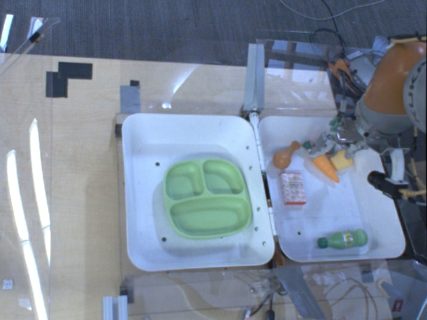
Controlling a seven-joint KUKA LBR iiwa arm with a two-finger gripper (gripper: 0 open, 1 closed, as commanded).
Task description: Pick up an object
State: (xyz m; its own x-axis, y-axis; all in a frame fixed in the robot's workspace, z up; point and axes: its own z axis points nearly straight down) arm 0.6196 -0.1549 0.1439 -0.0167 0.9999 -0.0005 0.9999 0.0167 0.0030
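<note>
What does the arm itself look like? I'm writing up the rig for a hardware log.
The arm has a rounded orange band above a grey wrist section. Its gripper is a small metallic assembly. Thin cables, some orange, cluster beside the arm.

Surface (73, 199): you saw pale wood grain under a glossy clear sheet.
Bins (140, 245): smooth white plastic, slightly shiny.
Tray (207, 197): matt green plastic.
Bottle (343, 239): glossy green plastic.
Floor (167, 19): rough grey carpet.
</note>
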